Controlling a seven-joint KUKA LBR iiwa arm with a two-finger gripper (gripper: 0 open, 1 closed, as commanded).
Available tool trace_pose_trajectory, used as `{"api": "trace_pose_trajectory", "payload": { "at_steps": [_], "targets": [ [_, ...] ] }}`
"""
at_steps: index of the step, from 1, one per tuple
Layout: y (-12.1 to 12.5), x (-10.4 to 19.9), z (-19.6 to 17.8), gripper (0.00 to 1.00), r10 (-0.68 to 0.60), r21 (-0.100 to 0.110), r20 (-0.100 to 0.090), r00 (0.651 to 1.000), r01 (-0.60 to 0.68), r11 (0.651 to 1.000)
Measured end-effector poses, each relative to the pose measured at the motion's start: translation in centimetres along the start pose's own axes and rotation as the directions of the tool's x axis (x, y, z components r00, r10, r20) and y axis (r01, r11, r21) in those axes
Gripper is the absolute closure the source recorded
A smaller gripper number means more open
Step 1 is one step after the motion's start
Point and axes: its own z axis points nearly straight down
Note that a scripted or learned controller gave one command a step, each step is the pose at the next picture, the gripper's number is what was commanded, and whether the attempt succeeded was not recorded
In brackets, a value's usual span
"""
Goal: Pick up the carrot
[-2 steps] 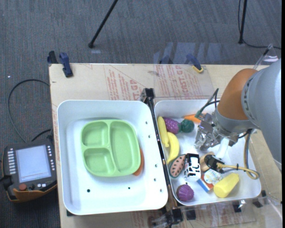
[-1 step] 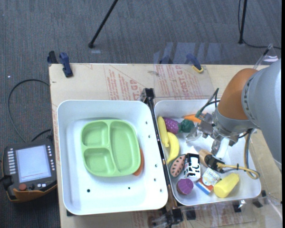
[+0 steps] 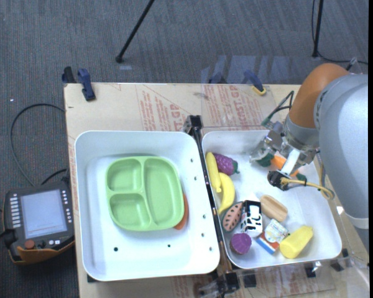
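A grey arm with an orange band is seen reaching in from the right over the right bin, one of two shallow white bins set side by side on the counter. The gripper is lowered into the far part of that bin, and an orange object, judged to be the carrot, is seen just beside or within its metal parts, with a green tip showing towards the near right. Whether the carrot lies between the fingers or merely under them cannot be told, and whether the fingers are spread or closed cannot be told either, since the wrist hardware covers them. Nearer in the same bin a banana, a purple grape cluster, a hot dog bun, a yellow block and other small toys are crowded together. The left bin carries a green divided plate. Several failures are judged possible from here: a grip taken on the carrot's tapered end could let it slip out during the lift; an off-centre closure could pinch only an edge and roll it aside; and the yellow cable draped near the wrist could snag on the carrot.
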Motion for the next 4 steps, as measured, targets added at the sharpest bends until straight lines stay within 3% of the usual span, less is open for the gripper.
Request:
{"api": "trace_pose_trajectory", "payload": {
  "at_steps": [1,2,3,4],
  "targets": [
    [-0.1,0.2,-1.0,1.0,-0.009,0.004,0.001,1.0,0.009,1.0],
    [-0.2,0.3,-0.9,0.0,-0.011,0.006,0.002,1.0,0.011,1.0],
    [1.1,-1.6,-0.9,0.0,0.137,0.019,-0.043,0.99,-0.136,0.99],
    [1.1,-1.8,-1.7,1.0,0.122,0.01,-0.028,0.992,-0.122,0.993]
  ]
}}
